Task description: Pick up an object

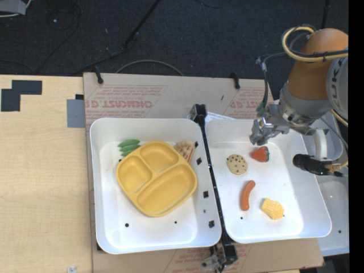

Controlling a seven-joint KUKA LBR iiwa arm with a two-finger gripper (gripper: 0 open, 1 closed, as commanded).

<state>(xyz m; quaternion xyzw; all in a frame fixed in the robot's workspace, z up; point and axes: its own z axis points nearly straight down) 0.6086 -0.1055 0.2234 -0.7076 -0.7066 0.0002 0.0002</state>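
Just below the gripper (260, 136), whose opening I cannot tell, lies the strawberry (260, 154).

Workbench over a dark floor strewn with cables.

Across the top of the frame runs a dark, speckled carpet-like floor (170, 27), crossed by thin black cables (145, 16) that trail diagonally and loop near the upper middle. The left side is taken by a pale, light-wood bench top (40, 198), marked in its upper left by dark stepped square patches (20, 92) and a grey rectangular patch (74, 112). In the centre lies a flat sheet of brown cardboard (165, 98) printed with red lettering that reads upside down; its edge also shows at the bottom of the frame. The lighting is even and bright, with soft shadows only.
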